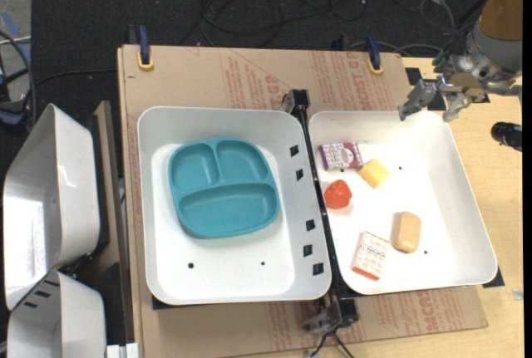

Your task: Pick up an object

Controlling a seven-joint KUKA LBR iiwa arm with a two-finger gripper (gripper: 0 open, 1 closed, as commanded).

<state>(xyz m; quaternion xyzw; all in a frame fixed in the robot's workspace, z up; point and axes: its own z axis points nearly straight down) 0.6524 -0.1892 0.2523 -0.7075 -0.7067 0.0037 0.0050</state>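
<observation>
The right bin point(449, 140) holds several small objects: a purple-and-white packet point(340, 154), a yellow block point(374, 174), a red round piece point(337, 195), a tan bread-like piece point(406, 232) and a red-and-white packet point(371, 254). My gripper point(432, 101) hovers over the bin's far right corner, away from all of them, fingers spread open with nothing between them. The arm's orange band point(505, 7) rises at the top right.
The left bin point(158, 207) carries a teal divided plate point(223, 187). Black clips point(309, 223) run along the seam between the bins. Orange clamps point(145, 57) hold the cardboard base. White containers point(46, 207) stand at the far left.
</observation>
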